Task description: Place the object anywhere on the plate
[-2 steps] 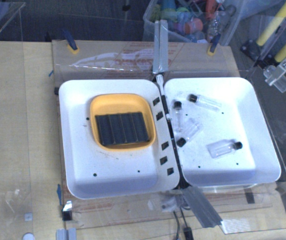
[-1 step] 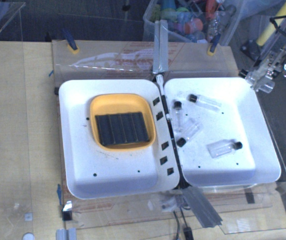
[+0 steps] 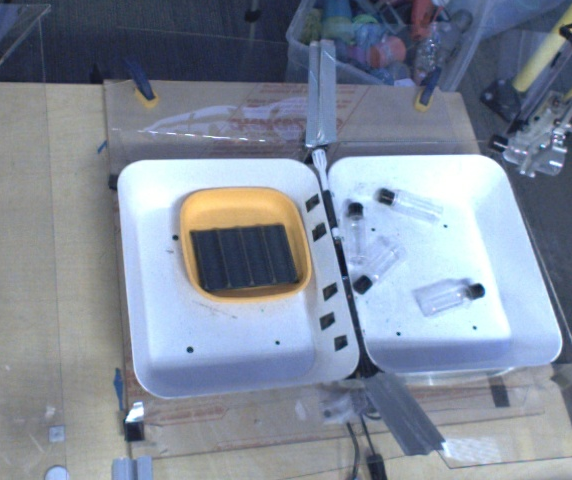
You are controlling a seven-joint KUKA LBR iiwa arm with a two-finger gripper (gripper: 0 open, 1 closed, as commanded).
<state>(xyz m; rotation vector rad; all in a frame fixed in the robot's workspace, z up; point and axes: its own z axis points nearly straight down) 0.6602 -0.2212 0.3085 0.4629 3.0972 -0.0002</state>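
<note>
plate (image 3: 244,208): left bin (image 3: 146,298) | 4 vials (image 3: 406,204): right bin (image 3: 506,268), scattered

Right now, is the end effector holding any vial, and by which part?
Nothing is seen held. The four clear vials lie loose in the right bin; the yellow plate carries a dark ribbed block.

One fixed camera looks down at a slant from the near side, taking in both bins (image 3: 166,368) and the tabletop (image 3: 36,268).
</note>
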